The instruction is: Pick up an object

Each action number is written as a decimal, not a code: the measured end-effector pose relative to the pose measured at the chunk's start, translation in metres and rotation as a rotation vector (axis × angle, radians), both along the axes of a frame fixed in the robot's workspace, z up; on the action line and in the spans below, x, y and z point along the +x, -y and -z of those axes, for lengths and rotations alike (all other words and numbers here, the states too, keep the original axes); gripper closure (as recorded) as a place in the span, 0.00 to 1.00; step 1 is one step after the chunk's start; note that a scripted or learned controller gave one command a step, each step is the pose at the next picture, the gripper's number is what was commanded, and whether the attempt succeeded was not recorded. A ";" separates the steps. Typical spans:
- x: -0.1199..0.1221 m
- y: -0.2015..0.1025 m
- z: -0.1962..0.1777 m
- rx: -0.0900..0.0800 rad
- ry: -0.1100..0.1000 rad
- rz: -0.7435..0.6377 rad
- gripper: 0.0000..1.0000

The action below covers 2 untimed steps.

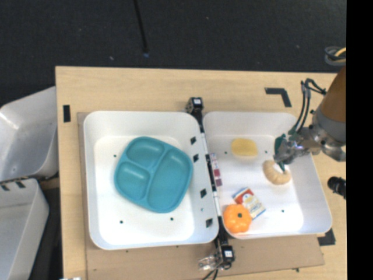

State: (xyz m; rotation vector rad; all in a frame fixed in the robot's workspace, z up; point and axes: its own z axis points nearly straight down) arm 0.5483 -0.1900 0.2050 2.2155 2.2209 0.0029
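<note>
A blue plate (153,174) sits in the left bin (93,214). The right bin (309,214) holds a yellow lump (244,147), a small packet (250,201), an orange pumpkin (237,219) and a tan bun (277,174). The gripper (284,157) is right above the bun, touching its top; I cannot tell how it is set.

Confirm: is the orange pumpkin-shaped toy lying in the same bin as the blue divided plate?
No, the orange pumpkin-shaped toy sits in the right bin, while the blue divided plate lies in the left bin.

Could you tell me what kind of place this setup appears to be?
Probably a robotics lab test bench: a robot arm reaches over two white bins on a wooden board, with toy food like an orange pumpkin and a blue divided plate.
</note>
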 end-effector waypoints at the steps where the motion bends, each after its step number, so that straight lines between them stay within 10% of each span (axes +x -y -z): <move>1: 0.005 -0.006 -0.061 -0.001 0.004 -0.001 1.00; 2: 0.028 -0.055 -0.061 0.001 -0.001 -0.004 1.00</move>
